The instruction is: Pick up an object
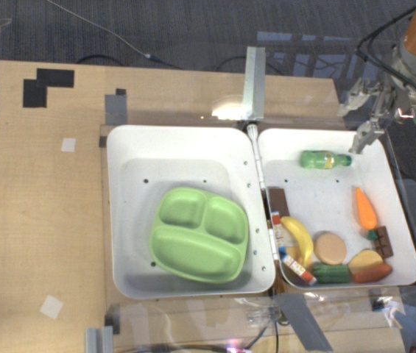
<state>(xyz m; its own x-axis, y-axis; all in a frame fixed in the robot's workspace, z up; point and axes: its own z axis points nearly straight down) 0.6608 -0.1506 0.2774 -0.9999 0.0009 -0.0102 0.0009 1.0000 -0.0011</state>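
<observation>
My gripper hangs over the far right corner of the right bin, open, with nothing between its fingers. A green bottle lies on its side just below and to the left of it, apart from the fingers. An orange carrot lies further toward the front on the right. A banana, a round tan disc, a green cucumber and a yellow-red fruit crowd the bin's front.
The left bin holds a green divided plate. A brown bar lies along the divider between the bins. A small brown block sits by the right wall. A metal post stands behind the bins.
</observation>
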